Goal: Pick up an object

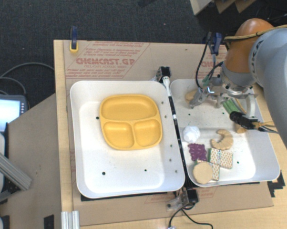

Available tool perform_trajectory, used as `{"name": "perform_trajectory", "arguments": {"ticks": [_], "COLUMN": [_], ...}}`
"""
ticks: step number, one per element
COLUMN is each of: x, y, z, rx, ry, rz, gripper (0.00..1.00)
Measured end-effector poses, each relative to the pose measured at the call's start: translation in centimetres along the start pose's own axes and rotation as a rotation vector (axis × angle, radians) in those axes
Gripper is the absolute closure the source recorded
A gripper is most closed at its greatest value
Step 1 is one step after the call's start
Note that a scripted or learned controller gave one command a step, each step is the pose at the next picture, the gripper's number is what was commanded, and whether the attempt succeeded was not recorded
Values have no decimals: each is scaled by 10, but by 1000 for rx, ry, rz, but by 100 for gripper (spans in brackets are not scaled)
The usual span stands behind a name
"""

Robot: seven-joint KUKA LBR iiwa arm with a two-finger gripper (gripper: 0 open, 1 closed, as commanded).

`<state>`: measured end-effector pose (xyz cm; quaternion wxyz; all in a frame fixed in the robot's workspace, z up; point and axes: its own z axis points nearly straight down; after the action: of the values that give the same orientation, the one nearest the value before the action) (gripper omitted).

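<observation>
1. Board (110,56): brown, with red print. It bears both bins.
2. Arm (272,66): grey with an orange band. It reaches in from the right over the far end of the right bin.
3. Left bin (86,142): white and shallow. It holds the plate.
4. Right bin (258,156): white and shallow. It holds all the small things.
5. Plate (131,120): yellow, with rounded corners and three compartments. It lies flat in the far half of the left bin.
6. Gripper (207,101): metal, low over the far left part of the right bin. The fingers stand apart with nothing between them.
7. Disc (203,172): pale tan and round. It lies at the near edge of the right bin, touching the patterned pieces.
8. Patterned pieces (222,159): two flat rectangles side by side, one green-checked and one tan with red marks. They lie just beyond and to the right of the disc.
9. Crescent (223,140): tan and curved. It lies just beyond the patterned pieces.
10. Purple cluster (197,151): knobbly and dark violet. It lies left of the patterned pieces, beyond the disc.
11. White lump (191,133): crumpled. It lies just beyond the purple cluster, near the bin's left wall.
12. Green piece (228,105): small and partly hidden under the wrist, so its shape cannot be told.
13. Tan lump (190,96): small, rounded and pale brown. It lies at the far left corner of the right bin, just beside the gripper's left finger and outside the gap.
</observation>
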<state>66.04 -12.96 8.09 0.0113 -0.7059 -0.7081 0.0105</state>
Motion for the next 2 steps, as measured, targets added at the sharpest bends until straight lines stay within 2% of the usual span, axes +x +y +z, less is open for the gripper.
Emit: {"name": "perform_trajectory", "arguments": {"ticks": [1,2], "x": [-25,-58], "y": [-86,-148], "z": [-1,1], "rx": [-21,-24], "ry": [1,1], "rz": [8,9], "gripper": [0,0]}}
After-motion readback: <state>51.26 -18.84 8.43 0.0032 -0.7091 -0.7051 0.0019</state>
